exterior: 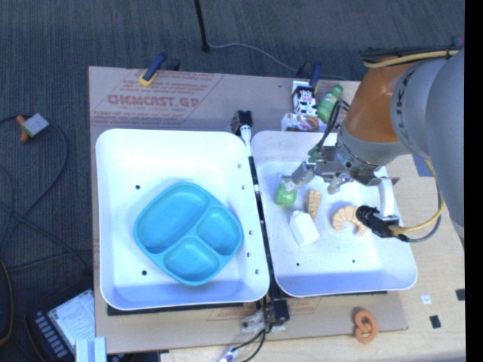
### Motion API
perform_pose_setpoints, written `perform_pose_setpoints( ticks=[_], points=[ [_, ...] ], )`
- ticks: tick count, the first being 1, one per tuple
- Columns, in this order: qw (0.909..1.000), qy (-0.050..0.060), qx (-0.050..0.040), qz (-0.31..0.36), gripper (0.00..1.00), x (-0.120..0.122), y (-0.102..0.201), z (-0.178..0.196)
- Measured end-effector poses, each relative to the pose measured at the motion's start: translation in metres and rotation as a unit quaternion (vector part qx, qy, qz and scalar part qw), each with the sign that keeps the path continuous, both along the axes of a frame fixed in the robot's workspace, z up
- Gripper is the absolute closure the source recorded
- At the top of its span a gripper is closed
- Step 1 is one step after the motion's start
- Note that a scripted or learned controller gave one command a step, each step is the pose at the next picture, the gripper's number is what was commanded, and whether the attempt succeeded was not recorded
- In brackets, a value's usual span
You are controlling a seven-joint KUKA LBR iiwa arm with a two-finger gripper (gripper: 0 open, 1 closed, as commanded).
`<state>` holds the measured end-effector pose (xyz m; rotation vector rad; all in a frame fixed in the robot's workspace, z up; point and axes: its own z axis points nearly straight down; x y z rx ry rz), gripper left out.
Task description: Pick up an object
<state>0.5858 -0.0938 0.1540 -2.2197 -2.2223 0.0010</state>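
Tool released, fingers spread over right bin, green object at its eight o'clock.

Two white bins side by side on a brown board w/ reddish lettering. Left bin holds a blue tray, three compartments, sitting at a tilt near the middle. A black clip sits at the top of the seam between the bins; another fitting at the bottom of it. Blue clamps at the board's top edge — one far left, one near the right. Orange ring on the bench below the right bin. Grey carpet around; black cable running up; small orange-and-grey bit on the floor at left. Papers at bottom left — detail too small to tell.
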Motion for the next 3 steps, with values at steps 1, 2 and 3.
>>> perform_pose_setpoints(
  ticks=[1,2,3],
  points=[
    [1.0,-0.003,-0.0008,-0.001,0.0,-0.017,-0.013,-0.066],
    [1.0,-0.004,-0.0024,-0.001,1.0,-0.016,-0.014,-0.057],
    [1.0,-0.001,-0.0002,0.0,1.0,-0.025,0.026,0.046]
  ],
)
